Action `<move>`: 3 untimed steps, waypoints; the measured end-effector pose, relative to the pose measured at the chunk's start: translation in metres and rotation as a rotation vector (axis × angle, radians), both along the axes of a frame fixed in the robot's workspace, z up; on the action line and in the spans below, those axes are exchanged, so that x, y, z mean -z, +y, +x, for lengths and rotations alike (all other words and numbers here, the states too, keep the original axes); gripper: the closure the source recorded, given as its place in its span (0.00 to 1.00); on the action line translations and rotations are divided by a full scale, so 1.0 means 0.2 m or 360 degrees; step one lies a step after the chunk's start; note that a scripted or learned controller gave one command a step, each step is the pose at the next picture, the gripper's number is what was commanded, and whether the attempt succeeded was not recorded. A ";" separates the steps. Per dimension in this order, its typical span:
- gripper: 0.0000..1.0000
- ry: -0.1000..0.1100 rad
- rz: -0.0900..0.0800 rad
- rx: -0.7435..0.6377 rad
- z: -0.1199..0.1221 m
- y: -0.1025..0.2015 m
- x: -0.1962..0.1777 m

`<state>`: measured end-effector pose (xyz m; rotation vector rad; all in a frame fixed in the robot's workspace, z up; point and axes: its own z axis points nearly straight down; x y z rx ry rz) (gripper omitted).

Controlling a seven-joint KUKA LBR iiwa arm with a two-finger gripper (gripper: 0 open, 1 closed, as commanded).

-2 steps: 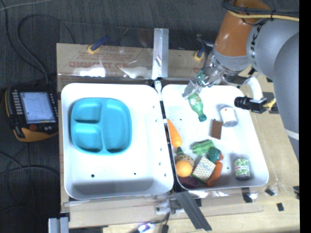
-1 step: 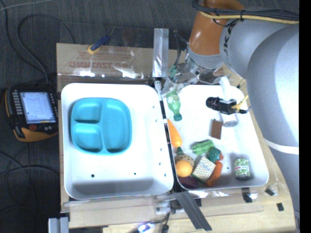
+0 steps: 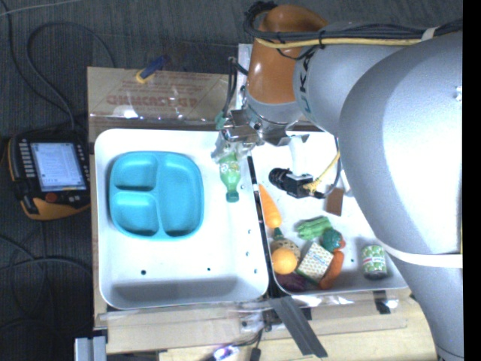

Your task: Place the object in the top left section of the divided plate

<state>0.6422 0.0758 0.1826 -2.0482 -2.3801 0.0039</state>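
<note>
Near the frame's upper middle, the gripper (image 3: 229,150) pinches a small green bottle (image 3: 230,176) that hangs over the left bin's (image 3: 180,288) right side, just right of the blue divided plate (image 3: 156,194). A carrot (image 3: 269,208) and other toy foods lie in the right bin (image 3: 391,277).

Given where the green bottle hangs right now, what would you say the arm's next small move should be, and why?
Probably a short carry leftward toward the blue divided plate. The gripper appears to hold the green bottle by its top, hanging over the left bin's right side, beside the plate rather than over it. The top left section looks unoccupied.
</note>
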 end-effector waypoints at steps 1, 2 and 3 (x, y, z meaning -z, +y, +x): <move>1.00 -0.0036 0.0007 0.0016 0.10 0.28 0.34; 0.00 -0.0002 -0.0004 0.0017 0.07 0.28 0.40; 1.00 0.0007 -0.0010 0.0016 0.06 0.27 0.37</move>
